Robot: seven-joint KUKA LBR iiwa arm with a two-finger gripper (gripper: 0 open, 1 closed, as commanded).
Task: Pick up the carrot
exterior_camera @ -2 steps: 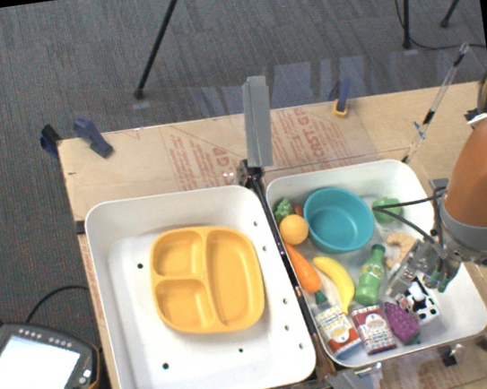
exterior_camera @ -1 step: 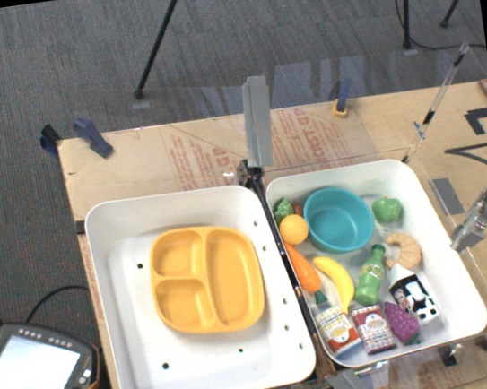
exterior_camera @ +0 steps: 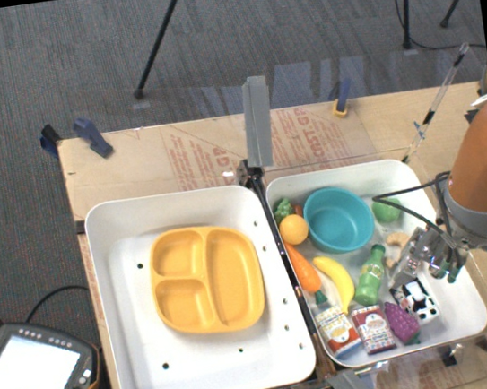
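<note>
We see the carrot (exterior_camera: 304, 268) at the left of the right bin (exterior_camera: 464, 306), between the orange (exterior_camera: 293, 229) and banana (exterior_camera: 335, 277). It looks light, hard and smooth, so we would grab its middle. The gripper (exterior_camera: 430, 259) hangs further right, and we cannot tell how open it is

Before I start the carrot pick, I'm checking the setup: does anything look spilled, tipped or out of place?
Nothing spilled or damaged. The orange toy carrot lies against the right white bin's left wall, wedged between the yellow lemon and yellow banana.
</note>
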